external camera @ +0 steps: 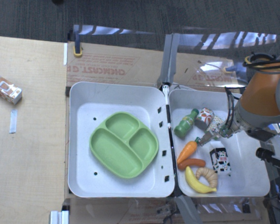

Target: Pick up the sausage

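**Sausage waits among toy food in the right bin**

Far left on the bare wooden bench lies a small carton [6, 90], well apart from everything else. Next comes the left bin [79, 129], its only load a green divided plate [124, 144] lying flat on the smooth white floor.

Across the divider, the right bin [249, 184] is crowded. A green bottle [185, 123] leans near the top, a carrot [187, 151] slants below it, and just under the carrot lies the sausage [192, 162], a short reddish-orange cylinder stretched roughly left to right. A banana [198, 181] curves beneath it and a croissant [208, 174] sits just beside its right end; a small cow-patterned carton [220, 160] stands further right.

The sausage looks like toy food, so I judge it light, fairly stiff and smooth-skinned, likely to roll or slip on the slick bin floor. The sensible hold would be across its narrow width at mid-length, though the carrot above and banana below leave little room for fingers.

The gripper [206, 138] hangs above and to the right of the carrot tip, near a red-and-white item [205, 116]. From where I stand I cannot tell how it is set, and nothing visibly sits in it.
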Robot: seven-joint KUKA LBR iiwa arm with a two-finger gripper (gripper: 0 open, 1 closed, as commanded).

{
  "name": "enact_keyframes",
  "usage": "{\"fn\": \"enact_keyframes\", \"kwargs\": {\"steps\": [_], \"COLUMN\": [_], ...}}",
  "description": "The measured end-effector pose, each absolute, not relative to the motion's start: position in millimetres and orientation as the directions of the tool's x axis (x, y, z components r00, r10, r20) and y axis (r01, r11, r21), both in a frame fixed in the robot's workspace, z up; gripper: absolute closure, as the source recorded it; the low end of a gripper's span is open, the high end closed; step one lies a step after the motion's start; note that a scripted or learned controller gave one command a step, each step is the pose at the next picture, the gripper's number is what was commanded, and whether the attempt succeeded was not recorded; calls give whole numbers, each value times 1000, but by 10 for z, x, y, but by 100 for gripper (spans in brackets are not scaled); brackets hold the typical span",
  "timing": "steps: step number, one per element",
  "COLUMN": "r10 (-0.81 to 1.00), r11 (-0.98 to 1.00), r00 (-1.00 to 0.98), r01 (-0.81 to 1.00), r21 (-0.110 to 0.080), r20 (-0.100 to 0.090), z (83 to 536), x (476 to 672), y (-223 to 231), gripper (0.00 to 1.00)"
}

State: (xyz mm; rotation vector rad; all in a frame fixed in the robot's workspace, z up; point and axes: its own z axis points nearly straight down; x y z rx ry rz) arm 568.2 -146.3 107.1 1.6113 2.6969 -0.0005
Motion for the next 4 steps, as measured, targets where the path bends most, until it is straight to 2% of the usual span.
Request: {"fn": "enact_keyframes", "kwargs": {"steps": [1, 2, 3, 4], "r10": [791, 718, 665, 723], "r11": [612, 696, 747, 691], "r00": [-612, -696, -747, -691], "r01": [791, 718, 665, 723], "r21": [2, 0, 2, 11], "r20": [-3, -1, -4, -11], "z": [1194, 921, 1435, 1003], "x": [6024, 6014, 6394, 5900], "y": [-1695, -1004, -1391, -1201], "gripper": [0, 0, 0, 0]}}
